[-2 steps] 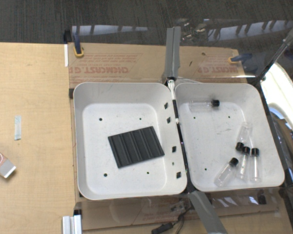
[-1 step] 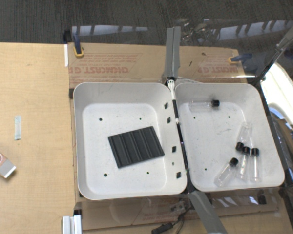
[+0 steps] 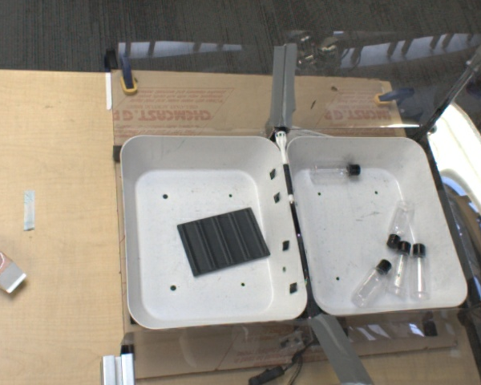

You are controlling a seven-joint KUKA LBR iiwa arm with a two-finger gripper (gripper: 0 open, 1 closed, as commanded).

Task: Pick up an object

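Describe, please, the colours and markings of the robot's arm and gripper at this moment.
That cannot be told from this picture. What is plain: a black ribbed mat lies in the left bin, and clear tubes with black caps lie in the right bin.

At the view's right edge a pale, glossy curved stretch of what looks like the arm (image 3: 467, 149) comes in high on that side. It is cut off by the frame and overexposed, so its pose cannot be told.
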